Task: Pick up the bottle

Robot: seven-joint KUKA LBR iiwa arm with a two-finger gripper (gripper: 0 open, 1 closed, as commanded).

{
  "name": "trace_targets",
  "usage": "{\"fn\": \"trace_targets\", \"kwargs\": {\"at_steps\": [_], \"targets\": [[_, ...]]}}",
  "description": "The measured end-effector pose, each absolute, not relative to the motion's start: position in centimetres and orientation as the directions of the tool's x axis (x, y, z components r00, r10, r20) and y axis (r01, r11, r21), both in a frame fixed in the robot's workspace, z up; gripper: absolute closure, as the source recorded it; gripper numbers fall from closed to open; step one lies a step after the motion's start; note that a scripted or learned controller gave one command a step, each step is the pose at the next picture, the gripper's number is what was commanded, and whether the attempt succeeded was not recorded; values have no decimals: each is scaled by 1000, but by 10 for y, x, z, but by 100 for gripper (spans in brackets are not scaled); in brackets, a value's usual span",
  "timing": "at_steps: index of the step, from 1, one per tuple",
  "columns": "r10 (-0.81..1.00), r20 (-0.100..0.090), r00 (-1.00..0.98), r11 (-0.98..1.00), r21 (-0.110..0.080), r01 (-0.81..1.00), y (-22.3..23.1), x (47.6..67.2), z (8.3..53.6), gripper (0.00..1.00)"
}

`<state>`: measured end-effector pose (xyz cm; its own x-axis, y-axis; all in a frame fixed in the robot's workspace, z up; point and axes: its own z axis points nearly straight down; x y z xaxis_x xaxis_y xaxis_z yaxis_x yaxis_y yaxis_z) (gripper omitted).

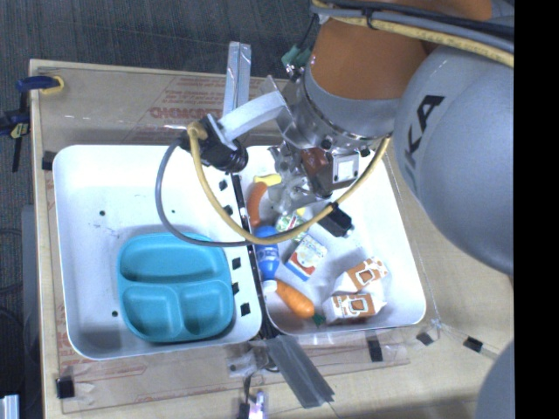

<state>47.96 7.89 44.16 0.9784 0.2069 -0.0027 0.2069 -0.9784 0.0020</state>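
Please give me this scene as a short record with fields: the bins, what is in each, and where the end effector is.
left bin: holds a blue divided tray
right bin: holds a bottle with a blue cap, a carrot, two small cartons and other small items
bottle: lies by the wall between the bins, not lifted
end effector: low over the back of the right bin, above the clutter
cables: loop from the wrist over the left bin
grip: cannot tell
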Motion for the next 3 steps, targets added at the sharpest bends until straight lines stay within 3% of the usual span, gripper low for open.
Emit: {"fn": "trace_targets", "kwargs": {"at_steps": [1, 2, 3], "targets": [[259, -9, 966, -966, -3, 259, -6, 476, 339, 100], [500, -4, 866, -866, -3, 500, 15, 477, 441, 100], [500, -7, 866, -866, -4, 500, 15, 477, 441, 0]]}}
